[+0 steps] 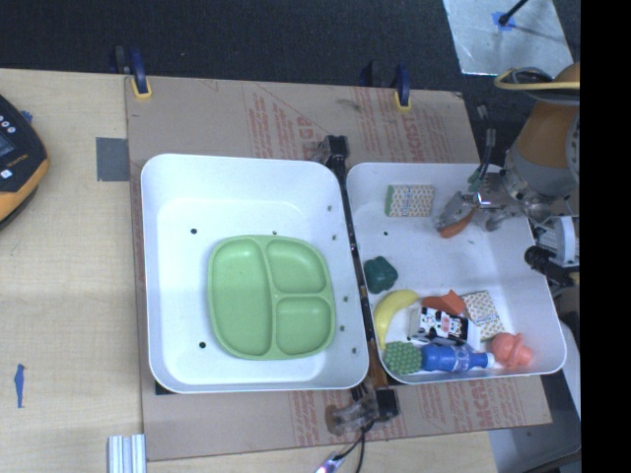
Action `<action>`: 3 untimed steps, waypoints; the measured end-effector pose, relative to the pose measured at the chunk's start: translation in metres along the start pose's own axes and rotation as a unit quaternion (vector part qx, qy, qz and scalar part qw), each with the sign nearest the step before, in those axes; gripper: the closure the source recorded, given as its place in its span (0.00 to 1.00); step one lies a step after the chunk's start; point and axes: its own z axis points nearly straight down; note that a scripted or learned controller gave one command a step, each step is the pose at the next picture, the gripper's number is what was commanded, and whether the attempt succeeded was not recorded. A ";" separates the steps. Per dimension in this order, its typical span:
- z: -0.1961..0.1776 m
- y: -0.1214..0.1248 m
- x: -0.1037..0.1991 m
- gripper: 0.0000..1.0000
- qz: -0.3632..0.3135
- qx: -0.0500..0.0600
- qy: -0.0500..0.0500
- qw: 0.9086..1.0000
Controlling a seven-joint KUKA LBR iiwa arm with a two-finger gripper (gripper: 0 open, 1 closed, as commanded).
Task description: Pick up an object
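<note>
Camera view, fixed above the surface (69, 294): two white bins side by side on a cardboard sheet; left bin (168, 195) holds a green divided plate (268, 297), lying flat near its centre; right bin (552, 308) holds the loose items. Arm (547, 136) enters from the right, over the right bin's far right corner; pincer (465, 215) is low in that corner, with an orange object (452, 229) at its fingertips, apparently between them; a firm hold cannot be confirmed. Patterned square packet (409, 200) lies just left of the pincer, apart from it. Dark green lump (380, 272) sits by the bin's left wall. Cluster at the near edge: yellow banana (392, 309), black-and-white carton (443, 324), blue bottle (452, 361), green mesh item (399, 359), salmon-pink toy (509, 350), second patterned packet (483, 308); several touching.
</note>
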 end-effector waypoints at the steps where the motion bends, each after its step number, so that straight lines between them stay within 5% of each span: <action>1: 0.000 0.021 0.003 0.00 0.001 0.000 0.000 1.000; 2: 0.000 0.010 0.031 0.00 0.000 0.001 0.000 1.000; 3: 0.000 0.021 -0.001 0.00 0.001 0.000 0.000 1.000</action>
